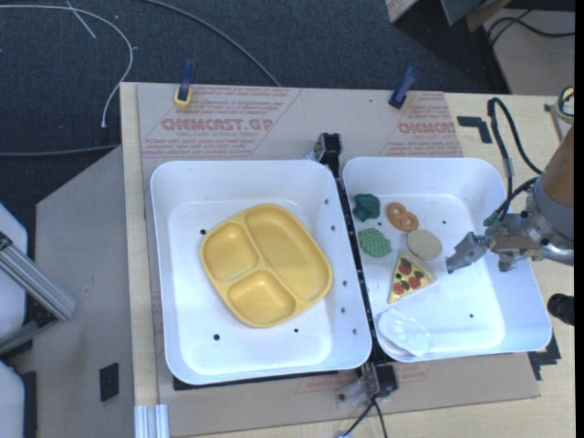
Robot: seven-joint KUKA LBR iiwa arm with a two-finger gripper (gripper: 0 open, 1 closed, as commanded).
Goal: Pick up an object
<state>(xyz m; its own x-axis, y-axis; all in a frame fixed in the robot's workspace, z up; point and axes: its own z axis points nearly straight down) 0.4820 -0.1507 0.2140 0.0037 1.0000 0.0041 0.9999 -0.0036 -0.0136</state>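
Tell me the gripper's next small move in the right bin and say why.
Probably a short reach toward the left, onto the round tan piece. The gripper sits just right of it with nothing seen between its fingers, and that piece is the nearest item. The pizza slice lies just below and the pretzel just above, so the approach likely needs care not to nudge them.

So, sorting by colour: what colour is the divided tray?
Yellow divided tray, camera view.

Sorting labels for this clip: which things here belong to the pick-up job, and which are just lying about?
Job: claw; pizza slice; pretzel; tan disc; green waffle; dark green piece.

Lying about: yellow tray; clear cup; blue clamps; cables.
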